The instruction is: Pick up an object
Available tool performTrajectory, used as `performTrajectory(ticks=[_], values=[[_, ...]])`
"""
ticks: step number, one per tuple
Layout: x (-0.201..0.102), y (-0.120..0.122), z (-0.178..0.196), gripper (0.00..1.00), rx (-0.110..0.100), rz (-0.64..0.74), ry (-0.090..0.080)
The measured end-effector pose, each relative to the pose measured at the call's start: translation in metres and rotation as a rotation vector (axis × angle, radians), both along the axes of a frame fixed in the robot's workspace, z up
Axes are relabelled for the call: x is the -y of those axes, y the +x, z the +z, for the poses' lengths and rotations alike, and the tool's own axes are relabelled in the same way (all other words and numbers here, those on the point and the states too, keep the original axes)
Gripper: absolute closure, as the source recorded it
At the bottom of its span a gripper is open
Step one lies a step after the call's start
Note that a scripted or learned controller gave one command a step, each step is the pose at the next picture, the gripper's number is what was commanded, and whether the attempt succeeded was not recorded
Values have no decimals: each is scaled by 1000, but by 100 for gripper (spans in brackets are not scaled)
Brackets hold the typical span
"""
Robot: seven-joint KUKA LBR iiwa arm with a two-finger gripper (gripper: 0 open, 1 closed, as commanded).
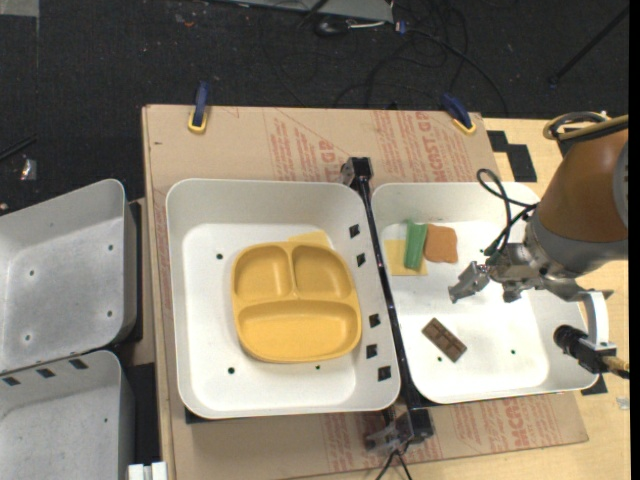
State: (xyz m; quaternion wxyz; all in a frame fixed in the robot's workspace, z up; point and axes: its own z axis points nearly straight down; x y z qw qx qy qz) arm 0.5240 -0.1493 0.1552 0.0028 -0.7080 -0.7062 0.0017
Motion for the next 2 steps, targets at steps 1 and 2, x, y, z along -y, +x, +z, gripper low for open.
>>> performTrajectory(ticks=[1,2], values=[[-4,0,-64,0,0,0,0],[-3,1,-50,100,6,-2,-1]])
